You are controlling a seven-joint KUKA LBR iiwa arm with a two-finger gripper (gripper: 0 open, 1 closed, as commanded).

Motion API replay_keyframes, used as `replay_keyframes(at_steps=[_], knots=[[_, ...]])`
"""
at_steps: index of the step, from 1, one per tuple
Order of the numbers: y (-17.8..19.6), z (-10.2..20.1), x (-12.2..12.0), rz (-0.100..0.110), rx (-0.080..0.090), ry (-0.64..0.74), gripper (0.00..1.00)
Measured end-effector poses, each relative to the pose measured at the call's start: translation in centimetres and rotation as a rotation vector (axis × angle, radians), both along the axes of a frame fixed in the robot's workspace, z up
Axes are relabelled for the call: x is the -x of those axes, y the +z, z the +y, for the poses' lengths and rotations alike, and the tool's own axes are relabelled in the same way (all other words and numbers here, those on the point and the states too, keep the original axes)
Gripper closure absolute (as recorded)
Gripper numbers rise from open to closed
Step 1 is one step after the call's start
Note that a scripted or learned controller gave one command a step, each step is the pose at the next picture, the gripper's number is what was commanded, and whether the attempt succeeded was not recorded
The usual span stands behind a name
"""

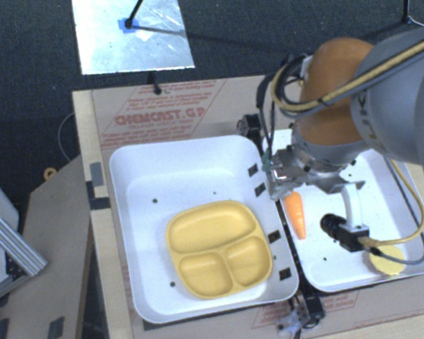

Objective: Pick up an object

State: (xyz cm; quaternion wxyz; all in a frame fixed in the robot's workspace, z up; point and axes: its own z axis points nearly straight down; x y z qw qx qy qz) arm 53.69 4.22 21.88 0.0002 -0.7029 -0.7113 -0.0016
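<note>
An orange carrot (296,214) lies lengthwise in the right bin (409,210), close to that bin's left wall. My gripper (284,181) hangs right over the carrot's far end, at the divide between the two bins, and the wrist hides where the two meet. A pale yellow round thing (387,260) rests in the right bin's near right corner. A yellow three-compartment plate (218,247) sits in the left bin (144,181) with nothing on it.
The grey arm with its orange band (340,88) covers the far part of the right bin. Black clips (260,189) line the rims between the bins. A cardboard sheet (166,109) lies under and behind both bins.
</note>
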Motion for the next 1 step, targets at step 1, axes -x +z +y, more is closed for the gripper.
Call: replay_keyframes(at_steps=[1], knots=[[-0.37, 5.32, -1.12, 0.000, 0.000, -0.001, 1.00]])
